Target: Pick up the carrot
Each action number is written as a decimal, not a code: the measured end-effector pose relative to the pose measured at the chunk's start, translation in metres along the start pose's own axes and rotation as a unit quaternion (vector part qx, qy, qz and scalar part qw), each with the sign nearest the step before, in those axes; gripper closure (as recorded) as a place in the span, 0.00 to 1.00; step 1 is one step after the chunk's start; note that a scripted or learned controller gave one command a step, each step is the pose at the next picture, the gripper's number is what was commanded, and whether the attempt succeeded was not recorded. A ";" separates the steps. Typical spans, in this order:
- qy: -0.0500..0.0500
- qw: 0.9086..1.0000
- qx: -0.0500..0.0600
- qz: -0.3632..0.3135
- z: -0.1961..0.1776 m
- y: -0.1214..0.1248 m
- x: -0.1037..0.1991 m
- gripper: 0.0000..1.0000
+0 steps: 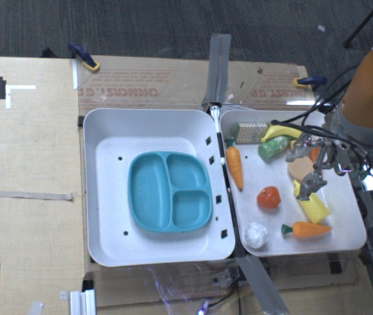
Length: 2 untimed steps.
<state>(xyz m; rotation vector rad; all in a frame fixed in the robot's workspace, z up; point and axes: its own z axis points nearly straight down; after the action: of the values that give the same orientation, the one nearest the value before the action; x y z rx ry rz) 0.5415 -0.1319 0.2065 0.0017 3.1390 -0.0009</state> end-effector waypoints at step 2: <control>-0.001 0.985 0.000 0.175 0.113 0.039 -0.071 0.00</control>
<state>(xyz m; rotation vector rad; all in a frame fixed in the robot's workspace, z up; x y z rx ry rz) 0.6129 -0.0928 0.0933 0.5507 3.0876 -0.0008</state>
